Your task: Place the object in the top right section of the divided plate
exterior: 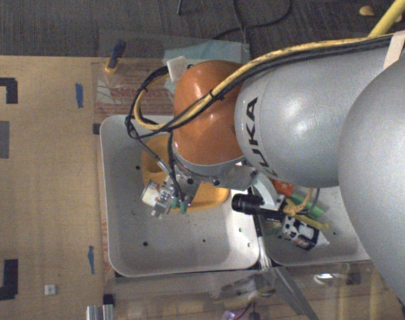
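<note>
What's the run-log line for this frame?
arm: over left shallow white bin | gripper: over yellow plastic plate | placement: cannot tell

Bare floor across lower part of white bin (189, 245) at view's centre: open room below and left of gripper (168, 204). Narrow bare strip along same bin's left wall. Yellow plate (149, 169) filling upper middle, mostly roofed by arm (209, 119); left edge and lower rim exposed. Neighbouring bin (349, 249) to right crowded near shared wall: green piece (310, 212), black-and-white box (301, 233). Overhung from above by arm.
</note>
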